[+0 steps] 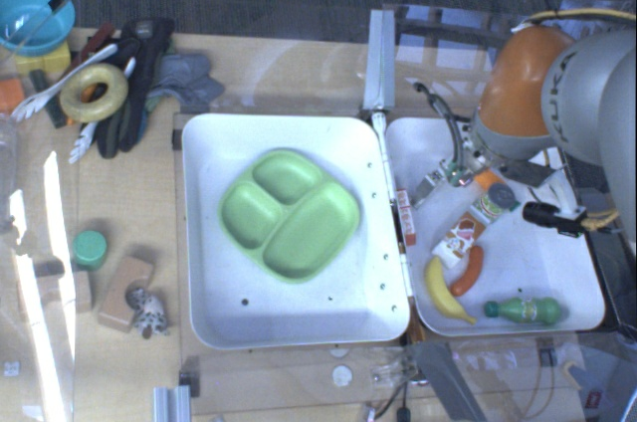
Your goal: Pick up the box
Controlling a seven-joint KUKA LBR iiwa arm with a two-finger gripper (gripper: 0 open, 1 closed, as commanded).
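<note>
The gripper hung in the right bin, its grip unclear; the box lay just beside it.

In the right bin we see the box hemmed in: the sausage and banana lie just below it, the green bottle sits nearer the front wall, and the arm looms over the bin's far half. We find open floor mostly to the box's right (a pale, bare patch). The left bin carries a green divided plate in the middle, with a bare floor margin around it.
</note>
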